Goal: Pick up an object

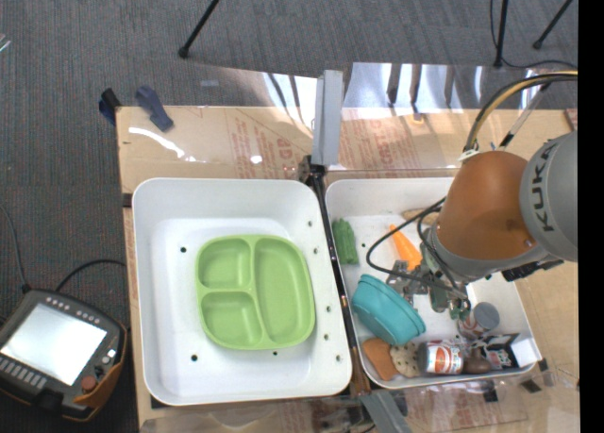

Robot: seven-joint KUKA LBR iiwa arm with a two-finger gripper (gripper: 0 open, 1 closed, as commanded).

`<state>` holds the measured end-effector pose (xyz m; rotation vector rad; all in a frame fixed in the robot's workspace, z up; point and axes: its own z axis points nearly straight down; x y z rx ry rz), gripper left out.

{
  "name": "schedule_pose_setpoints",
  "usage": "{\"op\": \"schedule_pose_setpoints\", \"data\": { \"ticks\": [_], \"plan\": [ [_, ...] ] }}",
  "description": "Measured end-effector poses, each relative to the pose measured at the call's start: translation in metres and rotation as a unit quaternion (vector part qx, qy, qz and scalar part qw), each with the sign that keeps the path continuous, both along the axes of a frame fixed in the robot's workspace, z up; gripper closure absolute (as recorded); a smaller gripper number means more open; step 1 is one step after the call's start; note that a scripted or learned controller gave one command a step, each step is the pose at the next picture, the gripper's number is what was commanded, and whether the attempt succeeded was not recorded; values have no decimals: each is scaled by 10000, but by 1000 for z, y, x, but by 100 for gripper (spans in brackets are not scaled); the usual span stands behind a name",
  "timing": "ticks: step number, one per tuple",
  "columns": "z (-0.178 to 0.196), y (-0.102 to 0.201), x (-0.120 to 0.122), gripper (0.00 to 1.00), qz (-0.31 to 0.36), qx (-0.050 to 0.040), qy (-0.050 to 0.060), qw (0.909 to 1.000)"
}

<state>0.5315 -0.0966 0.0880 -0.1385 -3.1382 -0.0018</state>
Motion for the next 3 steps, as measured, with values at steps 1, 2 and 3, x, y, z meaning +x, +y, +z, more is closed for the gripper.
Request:
{"op": "schedule_pose_setpoints", "data": {
  "ticks": [1, 2, 3],
  "plan": [
    [1, 0, 1, 0, 8, -4, -23, 10000],
    [0, 3, 104, 0, -639, 1, -21, 9980],
    [0, -5, 70, 0, -832, -1, -11, 9965]
  ]
}}
